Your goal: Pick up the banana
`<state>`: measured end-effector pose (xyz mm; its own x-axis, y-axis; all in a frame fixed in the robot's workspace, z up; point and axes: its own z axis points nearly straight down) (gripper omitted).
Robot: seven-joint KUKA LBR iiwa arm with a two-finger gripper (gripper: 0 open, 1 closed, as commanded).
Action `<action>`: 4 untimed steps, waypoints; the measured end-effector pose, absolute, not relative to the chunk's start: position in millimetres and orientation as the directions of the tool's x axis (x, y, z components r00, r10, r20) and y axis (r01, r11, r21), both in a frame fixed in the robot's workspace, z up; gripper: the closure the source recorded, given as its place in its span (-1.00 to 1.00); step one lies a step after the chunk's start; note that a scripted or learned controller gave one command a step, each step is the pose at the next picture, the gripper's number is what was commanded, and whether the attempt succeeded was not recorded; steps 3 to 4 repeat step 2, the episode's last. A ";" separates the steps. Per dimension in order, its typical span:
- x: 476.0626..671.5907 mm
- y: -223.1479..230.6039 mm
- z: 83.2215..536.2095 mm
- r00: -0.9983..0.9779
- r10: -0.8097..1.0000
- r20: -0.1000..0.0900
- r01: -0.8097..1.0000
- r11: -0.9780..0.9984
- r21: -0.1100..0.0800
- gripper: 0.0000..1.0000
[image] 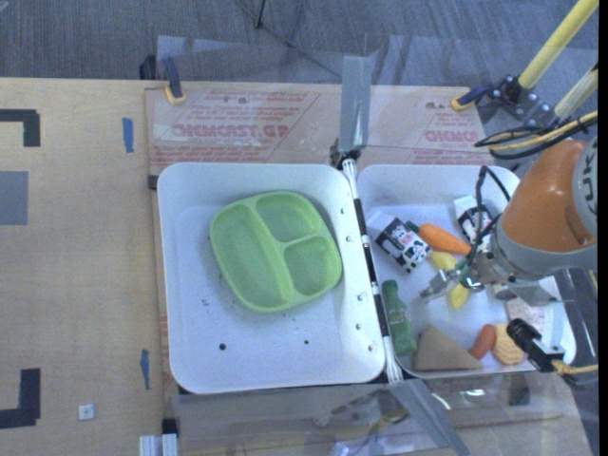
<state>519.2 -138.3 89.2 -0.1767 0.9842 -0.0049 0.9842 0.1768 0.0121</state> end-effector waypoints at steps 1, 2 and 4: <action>520.6 -141.9 100.5 -0.172 0.985 -0.013 0.985 0.173 0.018 1.00; 556.7 -105.8 198.4 -0.235 0.972 -0.001 0.972 0.235 0.002 1.00; 556.7 -105.8 198.4 -0.235 0.972 -0.001 0.972 0.235 0.002 1.00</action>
